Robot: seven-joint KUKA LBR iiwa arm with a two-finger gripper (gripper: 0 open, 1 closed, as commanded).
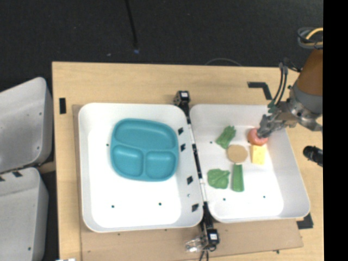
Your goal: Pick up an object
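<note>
While the arm [307, 88] reached in over the right-hand bin [283, 200], its pincer [266, 129] hung low at that bin's upper right part, directly over a small red-pink object [258, 138]. That red-pink piece lay on the bin floor just under and slightly in front of the pincer tip, so close that the two overlapped in the view; whether they touched could not be told. How wide the pincer stood could not be told either, and nothing could be seen clamped in it.

Just beside the red-pink object, a little nearer the camera from the pincer, lay a yellow block [259, 155], seemingly touching it. To the pincer's left and a bit nearer sat a round tan disc [237, 153], next to the yellow block. Farther left of the pincer lay a leafy green piece [225, 136]. Well in front of the pincer, toward the bin's middle, a long green piece [237, 178] lay beside a second flat green leaf [218, 178].

Far to the pincer's left, across the divide between the bins, the left-hand bin [103, 211] held a teal divided plate [144, 149]. Both bins rested on the wooden tabletop [136, 80].
</note>
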